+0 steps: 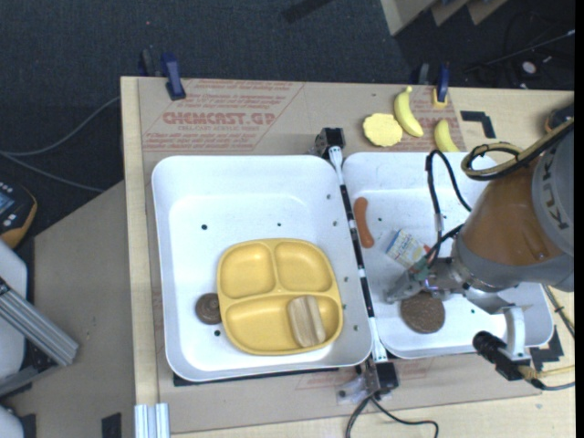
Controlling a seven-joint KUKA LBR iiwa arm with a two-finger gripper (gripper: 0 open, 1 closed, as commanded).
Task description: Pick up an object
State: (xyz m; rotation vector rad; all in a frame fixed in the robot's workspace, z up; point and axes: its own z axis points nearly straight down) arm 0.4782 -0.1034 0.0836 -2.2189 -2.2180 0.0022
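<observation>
Grey KUKA arm with an orange band (497,217) reaching in from the right edge of the camera view

The thick orange band sits above a grey wrist section, the whole limb slanting down and to the left; black cables loop over the upper side of the band and run down toward the wrist; at the lower end the small two-finger gripper (408,287) points left and slightly down, low over the right-hand side of the bench; its tip is thin, dark and blurred, so how the fingers stand cannot be made out.
</observation>
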